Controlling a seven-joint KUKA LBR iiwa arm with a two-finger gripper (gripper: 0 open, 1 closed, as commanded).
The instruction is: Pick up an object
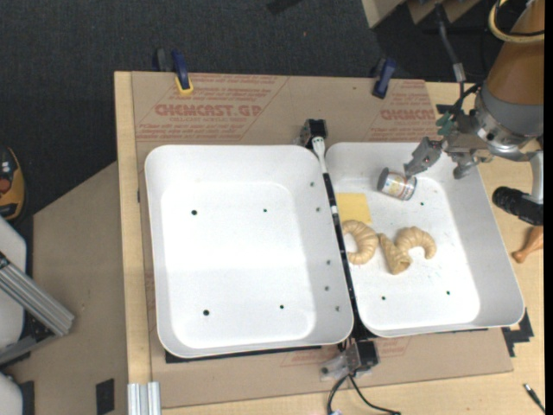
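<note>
Right bin (484, 258) on worktop: small can (397, 184) lying on side near bin's far edge, cheese slice (353, 207) by left wall, two croissants (360, 241) (411, 245) mid-bin, touching. Hand (421, 159) just above can's right end; whether it grips can, cannot tell (fingers too blurred). Can likely light, rigid, smooth, apt to roll; best taken across its round sides. Croissants look soft, easier grip at middle.
</note>
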